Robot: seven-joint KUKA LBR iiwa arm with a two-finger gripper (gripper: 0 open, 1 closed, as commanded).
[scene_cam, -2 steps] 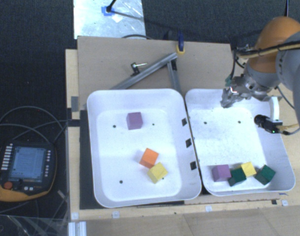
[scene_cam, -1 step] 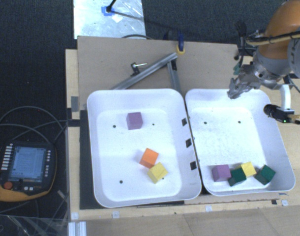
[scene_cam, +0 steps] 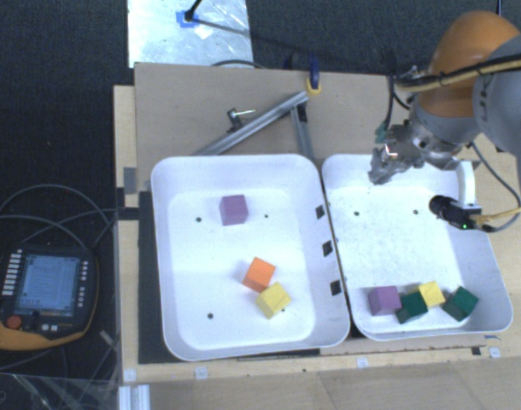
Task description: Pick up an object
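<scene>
Dark carpet is surrounding a bench carrying two white bins side by side, with a teach pendant (scene_cam: 40, 295) lying at nine o'clock. At one o'clock the gripper (scene_cam: 382, 171) is hovering over the far rim of the right bin (scene_cam: 414, 220), carrying nothing; whether it is open or closed I cannot tell. This looks like the approach step, no object chosen yet. Nearest candidates are clustering at five o'clock in that bin: a purple cube (scene_cam: 383, 300), a dark green block (scene_cam: 411, 307), a yellow cube (scene_cam: 431, 294) and a second green block (scene_cam: 460, 302). Being cubes, they show no real long axis; they are sitting skewed to the bin walls. Next, the arm needs to travel toward five o'clock and descend.
</scene>
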